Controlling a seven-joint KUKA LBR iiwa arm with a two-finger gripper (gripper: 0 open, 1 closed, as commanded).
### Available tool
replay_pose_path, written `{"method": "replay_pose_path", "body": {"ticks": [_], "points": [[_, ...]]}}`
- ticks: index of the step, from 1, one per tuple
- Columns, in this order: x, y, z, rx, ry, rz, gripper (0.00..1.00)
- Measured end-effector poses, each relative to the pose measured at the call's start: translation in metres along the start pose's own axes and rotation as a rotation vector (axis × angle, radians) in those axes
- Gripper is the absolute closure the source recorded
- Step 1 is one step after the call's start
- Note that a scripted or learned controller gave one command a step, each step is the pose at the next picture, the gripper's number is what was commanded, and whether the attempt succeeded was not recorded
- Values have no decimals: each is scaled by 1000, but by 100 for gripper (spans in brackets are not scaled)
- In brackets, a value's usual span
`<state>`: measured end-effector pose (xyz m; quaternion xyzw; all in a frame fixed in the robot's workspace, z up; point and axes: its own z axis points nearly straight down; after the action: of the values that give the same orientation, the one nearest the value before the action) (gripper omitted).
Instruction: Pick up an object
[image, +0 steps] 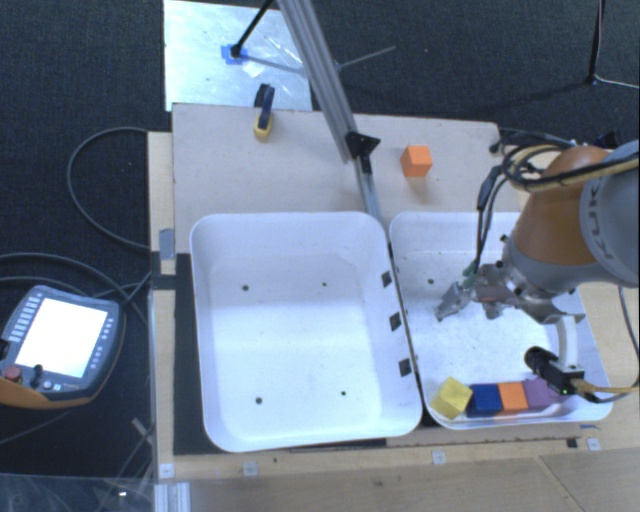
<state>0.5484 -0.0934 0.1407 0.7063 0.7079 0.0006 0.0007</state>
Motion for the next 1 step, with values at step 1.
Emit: {"method": "replay_pose_path", "body": {"ticks": [1], "points": [[13, 8, 37, 4, 1, -2, 0]]}}
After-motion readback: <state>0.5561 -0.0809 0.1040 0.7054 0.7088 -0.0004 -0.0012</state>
